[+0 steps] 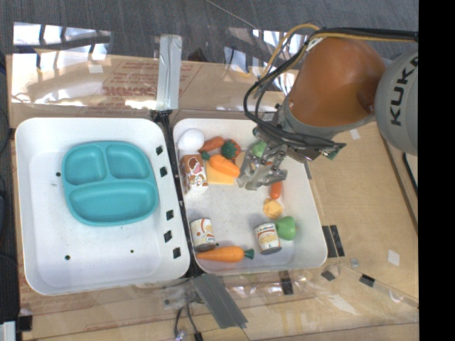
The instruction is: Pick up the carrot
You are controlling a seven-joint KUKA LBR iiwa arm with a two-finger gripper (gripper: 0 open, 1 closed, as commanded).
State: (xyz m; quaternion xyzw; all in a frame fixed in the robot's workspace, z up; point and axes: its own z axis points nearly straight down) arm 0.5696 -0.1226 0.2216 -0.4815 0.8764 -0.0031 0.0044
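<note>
Orange marks the target: a whole carrot with a green top lies flat along the near wall of the right bin, between a small can on its left and another small can on its right, close to both. It rests on the bin floor, untouched, so the pick is not yet done.

The arm reaches in from the right, and its hand hangs low over the far half of that same bin, well apart from that carrot. It sits among a cluster of toy food: a second, shorter carrot-like piece just beside it to the left, a yellow wedge under that, a white egg, a small red piece near its tip, a yellow-orange lump and a green apple. Whether it is apart, together, or closed on anything cannot be told from this angle; the metal parts blur into the clutter.

The left bin carries a teal divided plate.

Judging by this, the task is at an early stage: approach and possibly a grasp attempt near the upper carrot, with no lift visible and nothing clearly held.
</note>
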